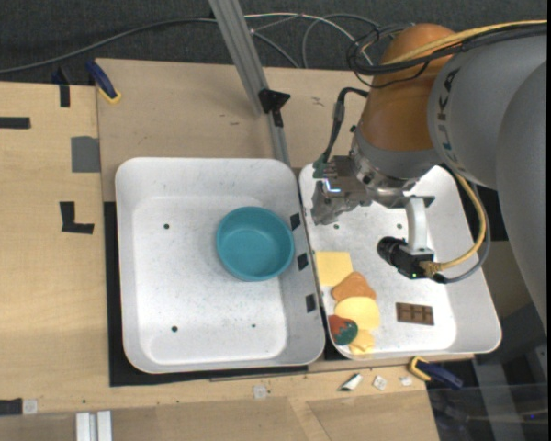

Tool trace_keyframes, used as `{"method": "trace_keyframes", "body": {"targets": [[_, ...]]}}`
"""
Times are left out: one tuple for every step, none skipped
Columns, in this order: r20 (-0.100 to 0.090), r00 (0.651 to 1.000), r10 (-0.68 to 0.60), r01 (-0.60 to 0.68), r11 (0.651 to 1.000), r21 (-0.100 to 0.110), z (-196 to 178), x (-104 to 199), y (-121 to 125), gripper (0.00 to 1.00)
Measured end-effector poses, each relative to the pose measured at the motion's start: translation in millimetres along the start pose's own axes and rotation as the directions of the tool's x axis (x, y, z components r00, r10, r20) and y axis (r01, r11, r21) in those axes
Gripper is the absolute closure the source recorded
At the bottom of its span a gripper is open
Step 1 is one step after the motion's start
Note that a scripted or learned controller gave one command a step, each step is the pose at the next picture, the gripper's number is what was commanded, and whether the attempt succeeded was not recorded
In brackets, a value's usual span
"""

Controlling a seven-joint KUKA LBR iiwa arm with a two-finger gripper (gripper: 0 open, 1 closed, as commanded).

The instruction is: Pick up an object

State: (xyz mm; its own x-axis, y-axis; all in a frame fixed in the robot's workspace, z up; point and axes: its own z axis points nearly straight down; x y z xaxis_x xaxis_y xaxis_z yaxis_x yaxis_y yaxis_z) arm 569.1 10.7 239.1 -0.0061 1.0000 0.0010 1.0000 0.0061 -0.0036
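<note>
My gripper [325, 204] hangs over the upper left corner of the right bin [464, 246], just above the pile of small items. A pale yellow block [332, 266] lies below it, apart from it. Beside that block are an orange piece [354, 287], a yellow piece [365, 313] and a small red and green item [344, 330]. A brown chocolate bar [414, 314] lies flat toward the bin's front right. A blue bowl [253, 243] stands upright in the left bin [156, 274].
The grey arm with its orange band [413, 81] covers the upper right of the right bin. A black camera unit with cable [404, 255] hangs over the bin's middle. A metal pole [248, 62] rises behind the bins. Small clips lie at the front edge [367, 381].
</note>
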Motion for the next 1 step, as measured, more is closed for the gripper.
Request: {"method": "trace_keyframes", "body": {"targets": [[-0.001, 1.000, -0.002, 0.002, 1.000, -0.002, -3.8, 56.9, 3.1, 1.00]]}}
